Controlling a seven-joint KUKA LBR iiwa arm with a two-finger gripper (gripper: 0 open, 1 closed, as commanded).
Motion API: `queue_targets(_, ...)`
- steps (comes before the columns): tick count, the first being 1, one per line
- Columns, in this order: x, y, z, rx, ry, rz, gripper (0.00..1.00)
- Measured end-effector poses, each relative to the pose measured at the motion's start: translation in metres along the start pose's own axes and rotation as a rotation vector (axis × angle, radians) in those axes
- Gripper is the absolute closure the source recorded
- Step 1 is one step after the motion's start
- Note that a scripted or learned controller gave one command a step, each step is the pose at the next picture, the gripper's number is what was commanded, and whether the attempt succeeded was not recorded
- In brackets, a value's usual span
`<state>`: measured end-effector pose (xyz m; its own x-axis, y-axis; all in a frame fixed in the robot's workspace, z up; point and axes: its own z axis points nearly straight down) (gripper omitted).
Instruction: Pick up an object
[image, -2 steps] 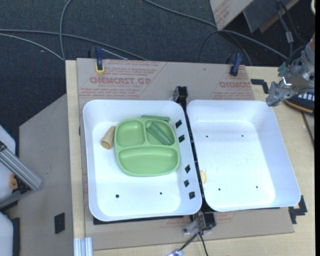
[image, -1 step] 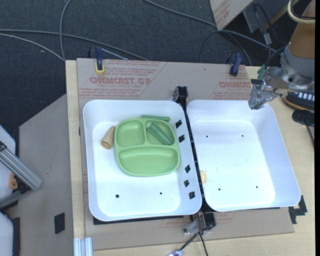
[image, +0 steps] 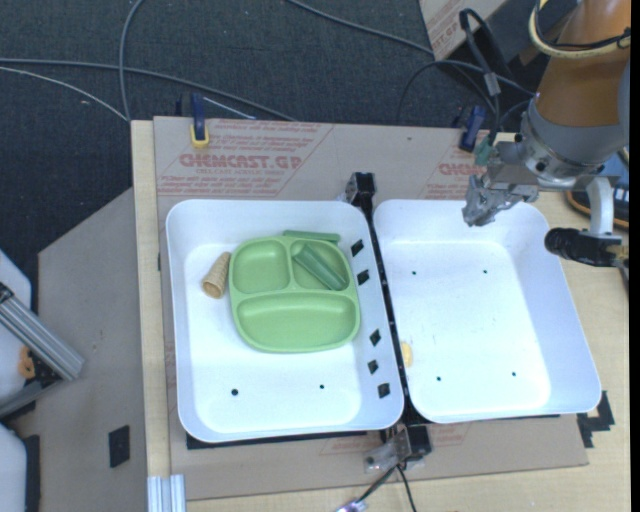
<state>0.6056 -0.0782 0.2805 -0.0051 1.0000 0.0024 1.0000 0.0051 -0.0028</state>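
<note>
Gripper (image: 483, 212) hangs over the far edge of the right bin (image: 540, 350), its dark fingers pointing down and drawn fairly close together with nothing between them. From where I stand it looks parked high and clear of the bin floor, not reaching for anything yet.

Everything worth picking sits in the left bin (image: 270, 405). A green divided plate (image: 290, 315) lies flat near the middle of it, and a darker green piece (image: 322, 266) rests in the plate's far right compartment, lying at a slant. Another strip of the same green pokes out just beyond the plate's far rim. A small tan cone (image: 215, 275) lies on the bin floor, touching or just beside the plate's left edge, its pointed end toward the far side.

A small yellowish bit (image: 406, 353) sits by the divider between the bins, at the left edge of the right bin.

My guess is the arm must swing left across the divider. The cone, lying loose on bare floor, seems the easier grab; the plate is broad and flat, awkward for two fingers.
</note>
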Motion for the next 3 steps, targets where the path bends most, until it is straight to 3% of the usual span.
queue_targets(3,0.150,-0.040,0.039,0.002,0.000,0.000,1.00)
